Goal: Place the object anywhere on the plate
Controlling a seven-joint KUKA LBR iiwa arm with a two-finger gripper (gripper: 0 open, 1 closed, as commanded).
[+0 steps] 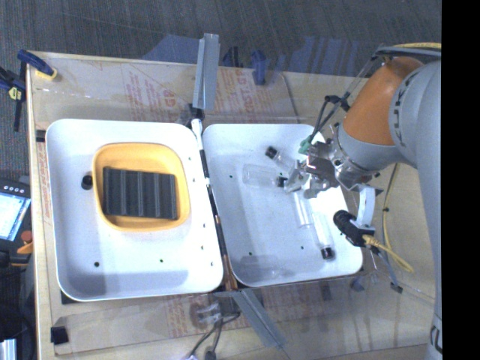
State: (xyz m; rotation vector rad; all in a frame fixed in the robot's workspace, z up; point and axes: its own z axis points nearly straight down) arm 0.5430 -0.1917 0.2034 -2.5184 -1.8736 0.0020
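Note:
A yellow plate (139,154) lies in the left bin (67,261). A dark ribbed rectangular object (141,193) rests flat on the plate and covers most of its middle. My gripper (298,202) hangs over the right bin (255,238), far to the right of the plate. Its clear fingers are spread: one black tip (271,153) points up and left, the other (327,253) points down toward the bin's front right corner. Nothing sits between the fingers.
A small dark spot (87,181) sits on the left bin's floor just left of the plate. A raised divider (210,201) separates the two bins. Clamps and cables lie on the bench around the bins, and the arm's wrist (375,118) overhangs the right bin's right edge.

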